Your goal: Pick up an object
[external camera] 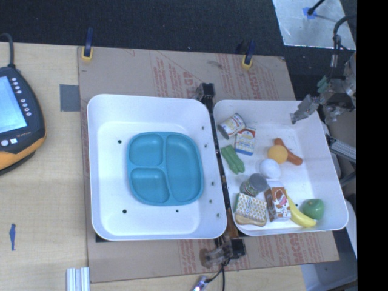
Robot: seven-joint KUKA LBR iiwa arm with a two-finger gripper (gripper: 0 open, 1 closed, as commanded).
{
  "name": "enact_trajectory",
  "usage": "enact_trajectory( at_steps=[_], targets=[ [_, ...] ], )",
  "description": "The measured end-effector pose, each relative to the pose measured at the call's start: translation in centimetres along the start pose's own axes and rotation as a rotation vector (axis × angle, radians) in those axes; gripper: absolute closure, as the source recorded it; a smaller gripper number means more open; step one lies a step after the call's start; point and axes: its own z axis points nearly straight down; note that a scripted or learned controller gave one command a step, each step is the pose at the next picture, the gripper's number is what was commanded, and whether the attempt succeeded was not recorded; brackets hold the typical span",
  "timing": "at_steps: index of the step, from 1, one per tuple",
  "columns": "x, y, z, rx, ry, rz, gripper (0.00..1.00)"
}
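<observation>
The right bin holds several toy foods: a small tin, a white and red carton, a green pod, an orange fruit, a white egg, a grey can, a cracker pack, a brown carton, a banana and a green apple. My gripper hangs over the bin's far right corner, above and to the right of the orange fruit. It touches none of the objects.
The left bin carries a blue divided plate. A teach pendant lies at the bench's left edge. Clamps pin the cardboard sheet at the back. The arm's body stands at the right.
</observation>
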Motion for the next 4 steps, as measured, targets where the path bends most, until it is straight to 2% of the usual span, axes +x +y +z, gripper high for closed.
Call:
enact_trajectory(
  at_steps=[1,2,3,4],
  targets=[
    [1.2,0.2,9.8,0.002,0.000,-0.003,0.00],
    [2.2,0.8,14.5,0.002,-0.001,-0.002,0.00],
    [4.2,-0.2,16.2,-0.002,-0.003,-0.002,0.00],
    [4.1,0.0,14.9,-0.007,-0.004,-0.005,1.00]
  ],
)
